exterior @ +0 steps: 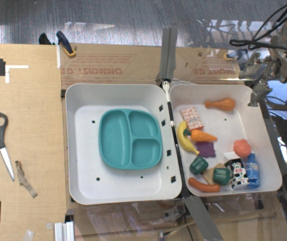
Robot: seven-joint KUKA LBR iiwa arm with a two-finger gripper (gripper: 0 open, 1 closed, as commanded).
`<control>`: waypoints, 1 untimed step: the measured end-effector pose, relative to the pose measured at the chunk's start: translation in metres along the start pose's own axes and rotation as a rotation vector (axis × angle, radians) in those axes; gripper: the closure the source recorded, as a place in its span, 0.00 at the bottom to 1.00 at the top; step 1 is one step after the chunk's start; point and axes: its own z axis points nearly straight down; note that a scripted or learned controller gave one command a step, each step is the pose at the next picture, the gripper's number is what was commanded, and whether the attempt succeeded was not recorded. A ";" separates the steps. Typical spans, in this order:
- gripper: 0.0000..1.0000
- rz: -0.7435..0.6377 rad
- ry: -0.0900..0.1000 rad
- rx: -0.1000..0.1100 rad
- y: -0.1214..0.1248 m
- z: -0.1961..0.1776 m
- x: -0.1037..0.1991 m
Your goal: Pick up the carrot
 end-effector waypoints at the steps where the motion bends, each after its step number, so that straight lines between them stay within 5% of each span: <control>1: 0.00 -0.038 0.000 -0.001 0.051 0.181 0.008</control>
